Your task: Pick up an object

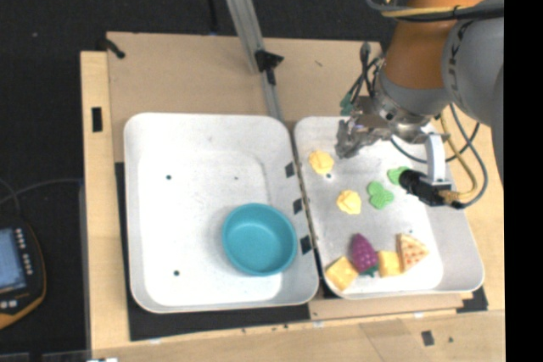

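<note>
We see the gripper (346, 147) poised in the right bin (454, 267), a yellow piece (321, 162) just left of its jaws, whose spacing we cannot tell.

Pincer (348, 146) above yellow toy (321, 162)

Table (195, 80): looking like pale, matt raw wood.
Bins (204, 148): showing as smooth white plastic, faintly speckled.
Bowl (259, 238): appearing as smooth teal plastic, slightly glossy.
Toy foods (348, 201): looking like coloured plastic, softly shining.
Arm band (424, 30): gleaming glossy orange.
Pole (242, 4): looking like dull grey metal.
</note>
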`<move>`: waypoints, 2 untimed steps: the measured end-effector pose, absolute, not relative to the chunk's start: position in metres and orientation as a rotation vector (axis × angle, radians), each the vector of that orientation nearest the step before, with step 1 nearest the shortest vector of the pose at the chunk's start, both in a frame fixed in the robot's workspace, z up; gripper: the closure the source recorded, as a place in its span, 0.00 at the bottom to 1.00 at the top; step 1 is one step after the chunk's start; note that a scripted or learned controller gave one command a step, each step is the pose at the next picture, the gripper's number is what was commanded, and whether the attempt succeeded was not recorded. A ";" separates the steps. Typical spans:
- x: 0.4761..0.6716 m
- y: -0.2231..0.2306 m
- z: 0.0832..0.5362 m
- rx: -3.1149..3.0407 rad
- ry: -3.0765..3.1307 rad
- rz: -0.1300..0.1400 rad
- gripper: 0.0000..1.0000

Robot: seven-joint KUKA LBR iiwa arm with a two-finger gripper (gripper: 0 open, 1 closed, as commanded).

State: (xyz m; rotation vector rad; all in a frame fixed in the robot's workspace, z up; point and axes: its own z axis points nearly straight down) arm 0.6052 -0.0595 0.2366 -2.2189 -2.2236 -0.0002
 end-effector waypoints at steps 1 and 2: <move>0.617 0.000 0.231 -2.213 -2.230 -0.003 1.00; 0.630 0.051 0.226 -2.219 -2.225 -0.001 1.00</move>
